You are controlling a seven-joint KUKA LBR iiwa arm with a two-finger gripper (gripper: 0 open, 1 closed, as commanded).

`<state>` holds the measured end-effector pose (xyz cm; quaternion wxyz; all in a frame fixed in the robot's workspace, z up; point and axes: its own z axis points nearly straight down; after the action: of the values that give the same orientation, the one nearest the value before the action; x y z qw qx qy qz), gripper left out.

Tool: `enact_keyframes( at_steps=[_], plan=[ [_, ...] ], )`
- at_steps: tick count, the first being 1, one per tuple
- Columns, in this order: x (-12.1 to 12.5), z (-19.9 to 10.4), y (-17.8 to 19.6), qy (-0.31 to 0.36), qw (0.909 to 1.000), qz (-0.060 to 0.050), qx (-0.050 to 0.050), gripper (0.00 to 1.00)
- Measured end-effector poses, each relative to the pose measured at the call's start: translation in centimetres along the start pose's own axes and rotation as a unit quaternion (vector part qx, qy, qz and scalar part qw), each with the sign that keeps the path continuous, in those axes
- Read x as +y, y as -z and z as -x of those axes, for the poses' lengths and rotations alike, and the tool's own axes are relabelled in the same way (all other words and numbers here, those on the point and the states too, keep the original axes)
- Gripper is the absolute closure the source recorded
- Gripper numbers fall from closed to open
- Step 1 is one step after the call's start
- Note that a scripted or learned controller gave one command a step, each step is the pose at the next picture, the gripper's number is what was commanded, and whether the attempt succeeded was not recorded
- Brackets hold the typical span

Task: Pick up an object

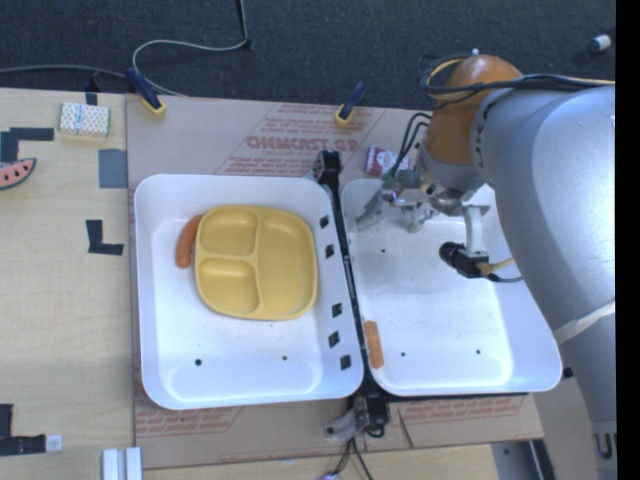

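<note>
Nearest the camera, to the right of the yellow divided plate (256,262) and a little nearer than it, a small orange piece (372,344) is seen in the right bin (520,368), lying tight against the wall that bin shares with its neighbour. The plate itself is seated in the middle of the left bin (240,378). A longer orange stick (185,242) is tucked against the plate's left edge, touching it or nearly so.

Farther back and to the right of the plate, across the shared wall, the gripper (395,206) is held low over the far left corner of the right bin, with the grey arm (540,168) reaching in behind it. Whether the gripper is spread or closed cannot be told from this angle, and nothing is seen to be carried by it. Beyond the plate's far right corner, outside the bins, a small red and white packet (377,159) is left on the bench.

The step in hand is judged to be the approach to a grasp. No object is seen beneath the gripper, so it would best be brought toward the small orange piece. The grip should be lined up along the wall, so that the piece is taken across its narrow width and the wall is not struck
</note>
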<state>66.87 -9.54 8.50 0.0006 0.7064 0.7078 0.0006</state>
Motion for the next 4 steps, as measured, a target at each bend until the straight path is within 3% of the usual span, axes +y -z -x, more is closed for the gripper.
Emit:
enact_keyframes(
  at_steps=[1, 2, 3, 4],
  plan=[
    [0.0, 0.1, 1.0, 0.0, 1.0, 0.0, -0.001, 1.0],
    [-0.1, -0.1, 0.0, 0.0, 1.0, -0.001, -0.001, 1.0],
    [0.0, -0.2, 0.0, 0.0, 1.0, -0.001, -0.001, 0.0],
    [0.0, -0.2, 1.0, 0.001, 1.0, -0.001, -0.001, 1.0]
  ],
)
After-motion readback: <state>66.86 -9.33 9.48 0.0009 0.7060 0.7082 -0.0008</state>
